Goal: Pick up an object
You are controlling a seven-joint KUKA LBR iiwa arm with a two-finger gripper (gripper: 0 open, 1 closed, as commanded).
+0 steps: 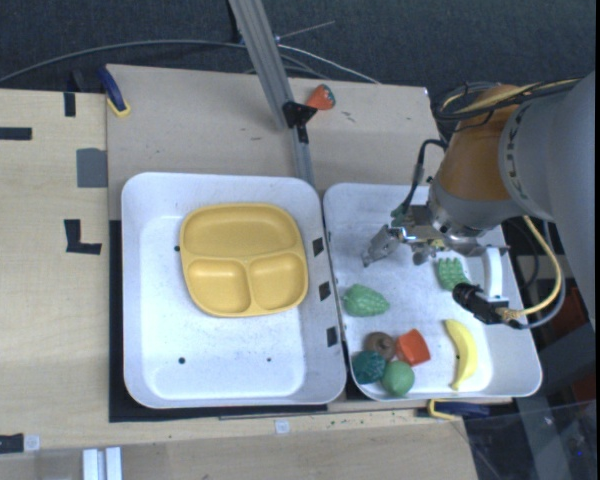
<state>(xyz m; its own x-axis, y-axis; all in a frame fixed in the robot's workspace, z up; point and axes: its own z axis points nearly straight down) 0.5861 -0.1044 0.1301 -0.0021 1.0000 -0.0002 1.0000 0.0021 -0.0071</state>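
Right bin (352,218) — far half open.

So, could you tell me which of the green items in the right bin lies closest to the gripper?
The light green ridged piece, just below and right of the gripper. The leafy green one sits further down, and the two green ones lie at the bin's near edge.

Grey KUKA arm (550,158) enters from right, orange band (472,163) above wrist. Wrist angled down-left. 2-finger metal gripper (392,249) low, fingers (373,252) spread apart, nothing between them. Black cable (485,306) loops below wrist.
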